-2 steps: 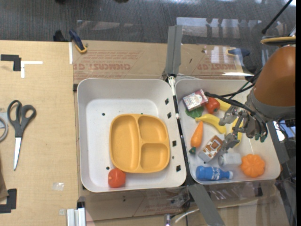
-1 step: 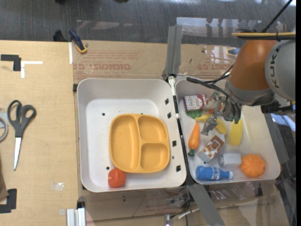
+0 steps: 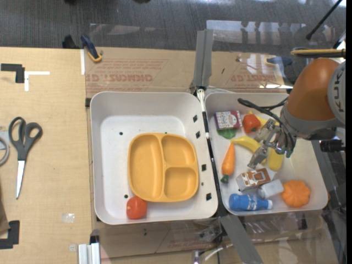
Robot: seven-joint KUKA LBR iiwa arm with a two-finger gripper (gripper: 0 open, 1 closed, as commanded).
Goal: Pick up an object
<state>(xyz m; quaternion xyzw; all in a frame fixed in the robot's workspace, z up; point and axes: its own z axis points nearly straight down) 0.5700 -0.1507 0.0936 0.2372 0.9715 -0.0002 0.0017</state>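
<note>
Banana (image 3: pixel 246 143) beside carrot (image 3: pixel 228 158), tomato (image 3: pixel 251 122)

We look down from a single fixed camera mounted above the table (image 3: pixel 44 202), angled at a slant so the far edge and a strip of grey floor (image 3: pixel 220 1) sit along the top of the frame. Both white bins fall within our view, the left bin (image 3: pixel 104 147) near centre and the right bin (image 3: pixel 319 164) toward the right side. The arm (image 3: pixel 313 98) enters from the right, close under the lens and looming large. Scissors (image 3: pixel 23 147) lie at far left.
</note>
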